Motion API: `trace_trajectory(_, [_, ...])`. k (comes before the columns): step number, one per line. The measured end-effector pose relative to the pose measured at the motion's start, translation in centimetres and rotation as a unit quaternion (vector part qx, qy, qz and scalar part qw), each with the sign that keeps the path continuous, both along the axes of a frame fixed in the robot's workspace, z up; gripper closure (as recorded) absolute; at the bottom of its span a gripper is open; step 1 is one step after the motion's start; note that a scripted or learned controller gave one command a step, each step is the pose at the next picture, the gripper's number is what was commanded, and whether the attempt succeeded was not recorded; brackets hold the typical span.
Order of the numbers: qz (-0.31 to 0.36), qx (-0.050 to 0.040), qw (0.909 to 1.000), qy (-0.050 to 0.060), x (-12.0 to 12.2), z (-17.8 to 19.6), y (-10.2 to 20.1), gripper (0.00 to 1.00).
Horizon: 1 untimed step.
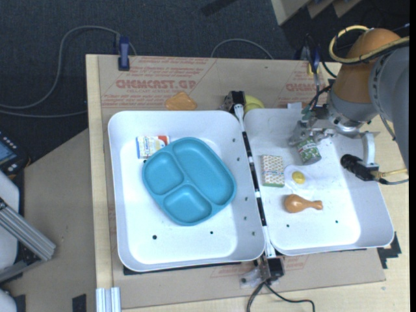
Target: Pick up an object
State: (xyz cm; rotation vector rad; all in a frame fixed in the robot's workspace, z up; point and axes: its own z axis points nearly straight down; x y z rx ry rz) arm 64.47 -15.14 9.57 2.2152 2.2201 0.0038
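The hand (pixel 311 135) is low over the far part of the right bin (pixel 364 236), directly at a small green-patterned object (pixel 308 152). Whether that object sits between the fingers, or how the hand is set, cannot be told. A patterned packet (pixel 272 169), a yellow piece (pixel 298 177) and a brown drumstick-shaped toy (pixel 301 204) lie nearer. Recommended: centre over the green object, close firmly, lift vertically, keeping off the bin wall. The left bin (pixel 127 194) carries a blue tray (pixel 188 180).
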Motion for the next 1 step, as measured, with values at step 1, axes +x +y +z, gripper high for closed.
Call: trace_trajectory(1, [0.005, 0.0025, 1.0, -0.003, -0.23, 9.6, 11.08, 1.0])
